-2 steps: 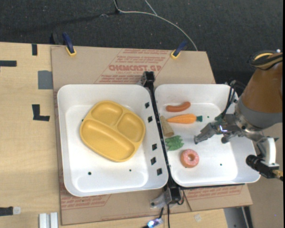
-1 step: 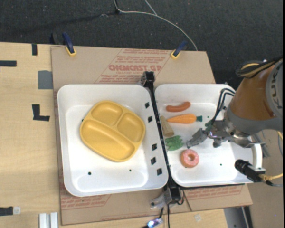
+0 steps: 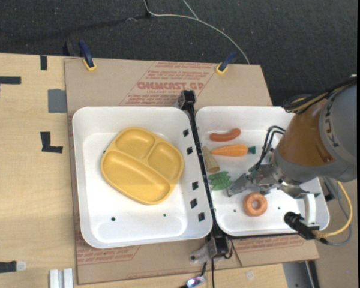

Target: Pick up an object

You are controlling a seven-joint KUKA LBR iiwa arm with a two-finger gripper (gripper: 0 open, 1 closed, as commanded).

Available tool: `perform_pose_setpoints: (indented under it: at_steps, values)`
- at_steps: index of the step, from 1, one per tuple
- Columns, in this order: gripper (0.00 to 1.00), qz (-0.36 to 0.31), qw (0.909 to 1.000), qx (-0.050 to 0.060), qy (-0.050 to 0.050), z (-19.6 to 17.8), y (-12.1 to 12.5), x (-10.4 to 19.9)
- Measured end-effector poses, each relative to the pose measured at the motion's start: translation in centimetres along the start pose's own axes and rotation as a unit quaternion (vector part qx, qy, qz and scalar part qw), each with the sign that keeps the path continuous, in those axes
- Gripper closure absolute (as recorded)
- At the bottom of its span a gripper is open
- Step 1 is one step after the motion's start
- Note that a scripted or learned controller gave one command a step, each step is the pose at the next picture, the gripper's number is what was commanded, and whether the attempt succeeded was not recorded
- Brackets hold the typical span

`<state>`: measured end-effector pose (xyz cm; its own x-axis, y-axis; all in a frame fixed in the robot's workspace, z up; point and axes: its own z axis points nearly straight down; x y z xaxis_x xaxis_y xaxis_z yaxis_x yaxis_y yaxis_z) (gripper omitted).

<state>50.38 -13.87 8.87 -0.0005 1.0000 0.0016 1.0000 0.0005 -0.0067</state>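
Note:
The right bin [image 3: 300,224] holds a brown sausage [image 3: 225,135], an orange carrot [image 3: 231,151], a green leafy piece [image 3: 218,179] and a glazed donut [image 3: 255,204]. My gripper [image 3: 240,186] hangs low in this bin, with its tip just to the right of the green piece and up-left of the donut. It seems to touch the edge of the green piece, but I see nothing lifted. The grey and orange arm [image 3: 309,143] covers the right side of the bin.
In the left bin [image 3: 87,179] lies a yellow divided plate [image 3: 143,164]. A black divider [image 3: 197,161] runs between the bins. Both stand on a cardboard sheet [image 3: 162,83] clamped at the back, and a thin cable [image 3: 228,38] loops behind.

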Motion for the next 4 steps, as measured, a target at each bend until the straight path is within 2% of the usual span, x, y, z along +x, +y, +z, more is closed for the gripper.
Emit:
perform_pose_setpoints:
  at_steps: [1, 3, 4]
  values:
    - [1.0, -0.001, 1.0, -0.001, 0.0, -1.3, 0.1, 0.1]
    - [1.0, -0.001, 1.0, -0.006, -0.001, -12.5, 0.6, -0.5]
    - [1.0, -0.003, 1.0, -0.003, 0.0, -13.6, 2.2, 4.7]
